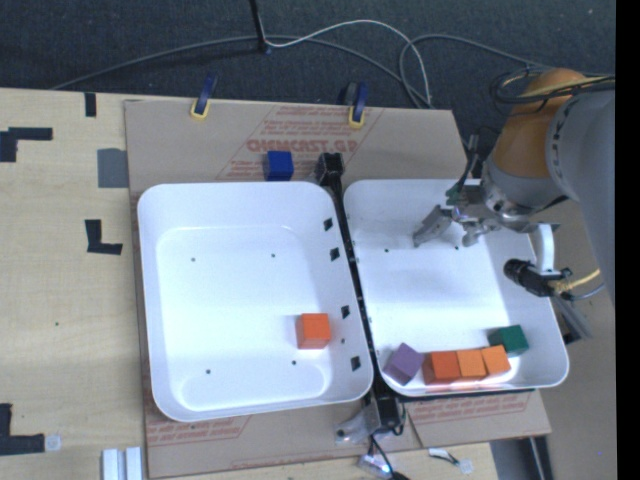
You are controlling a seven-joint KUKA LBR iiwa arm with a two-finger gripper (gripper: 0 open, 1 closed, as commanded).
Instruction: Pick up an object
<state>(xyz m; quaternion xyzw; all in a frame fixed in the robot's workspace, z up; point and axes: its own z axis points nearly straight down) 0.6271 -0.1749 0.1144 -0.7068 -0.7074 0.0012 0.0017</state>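
The claw (pixel 440 230) is seen spread apart, holding nothing, over the right bin (pixel 420 298). The blocks (pixel 460 365) are lined along its near edge; a centred, vertical descent is advised.

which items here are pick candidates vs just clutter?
Pick candidates, in the bins:
- orange block, left bin
- purple block, orange bar and green block, right bin
- gripper over the right bin, nothing between its fingers

Clutter, outside the bins:
- blue cube
- two clamps
- cable
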